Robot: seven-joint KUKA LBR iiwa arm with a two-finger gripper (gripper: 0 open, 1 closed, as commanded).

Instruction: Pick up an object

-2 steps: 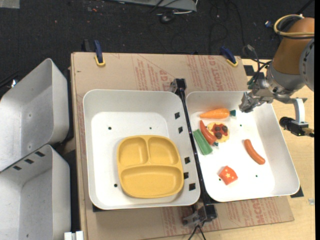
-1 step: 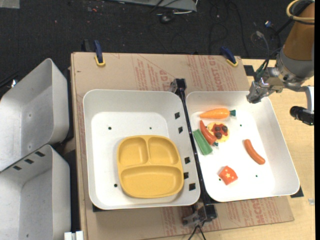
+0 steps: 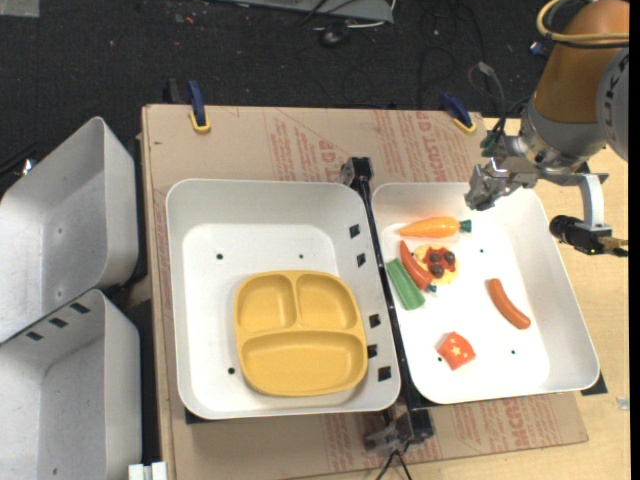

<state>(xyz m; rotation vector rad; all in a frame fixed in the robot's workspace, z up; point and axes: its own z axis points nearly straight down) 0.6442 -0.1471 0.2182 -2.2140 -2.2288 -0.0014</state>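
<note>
A toy carrot [image 3: 431,227] lies near the back of the right bin [image 3: 560,298], just below and left of the gripper [image 3: 483,194], which hangs over the bin's back edge with nothing visibly between its fingers; whether the jaws stand wide or narrow cannot be told. In front of the carrot sit a green piece [image 3: 406,284], a red chili [image 3: 414,266] and a small fruit cluster [image 3: 440,261]. A sausage [image 3: 508,303] and a red block [image 3: 456,350] lie further forward. The left bin [image 3: 200,268] holds a yellow divided tray [image 3: 299,332].
</note>
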